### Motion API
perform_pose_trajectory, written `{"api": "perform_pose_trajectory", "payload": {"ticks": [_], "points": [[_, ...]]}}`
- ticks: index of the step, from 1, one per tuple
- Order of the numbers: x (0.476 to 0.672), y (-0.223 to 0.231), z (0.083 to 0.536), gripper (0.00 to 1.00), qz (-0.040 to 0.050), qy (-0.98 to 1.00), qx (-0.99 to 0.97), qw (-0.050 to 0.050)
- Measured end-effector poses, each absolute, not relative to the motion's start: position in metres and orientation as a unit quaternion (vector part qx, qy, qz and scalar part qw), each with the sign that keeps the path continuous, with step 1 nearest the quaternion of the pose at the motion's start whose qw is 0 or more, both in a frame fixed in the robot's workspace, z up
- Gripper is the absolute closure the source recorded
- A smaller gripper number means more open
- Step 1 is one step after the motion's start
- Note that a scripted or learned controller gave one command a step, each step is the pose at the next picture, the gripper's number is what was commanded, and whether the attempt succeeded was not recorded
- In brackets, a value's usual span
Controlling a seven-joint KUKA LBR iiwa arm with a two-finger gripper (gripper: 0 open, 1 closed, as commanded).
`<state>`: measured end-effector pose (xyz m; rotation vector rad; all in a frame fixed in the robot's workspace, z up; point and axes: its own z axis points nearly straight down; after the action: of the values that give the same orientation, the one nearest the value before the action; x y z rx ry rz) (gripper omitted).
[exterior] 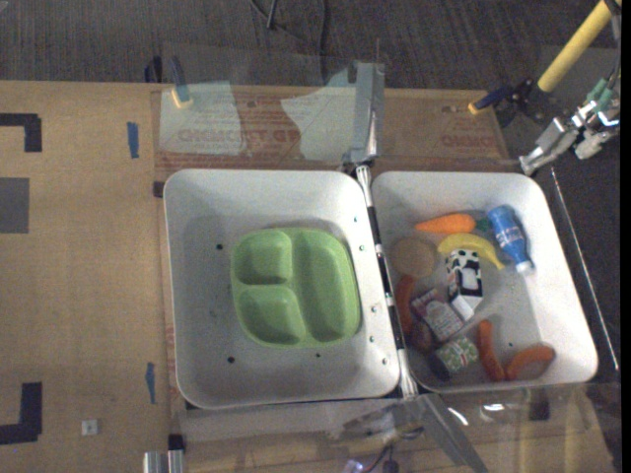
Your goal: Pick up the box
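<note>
Box (466, 273), the black-and-white patterned carton, lies in the right bin (562, 264), well below and left of my gripper (592, 116), beside a yellow banana (469, 248) and a blue bottle (510, 236). I see the gripper outside the bin's upper right corner. I cannot tell how it is set.

Green divided plate (295, 287) in left bin (187, 264); carrot (446, 224), banana (469, 247), blue bottle (509, 236) in right bin (567, 294).
</note>
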<state>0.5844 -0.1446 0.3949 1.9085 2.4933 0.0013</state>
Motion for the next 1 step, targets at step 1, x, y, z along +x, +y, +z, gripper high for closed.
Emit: {"api": "perform_pose_trajectory", "payload": {"ticks": [1], "points": [[0.5853, -0.1459, 0.4065, 1.00, 0.0016, 0.793, 0.609, 0.004]]}}
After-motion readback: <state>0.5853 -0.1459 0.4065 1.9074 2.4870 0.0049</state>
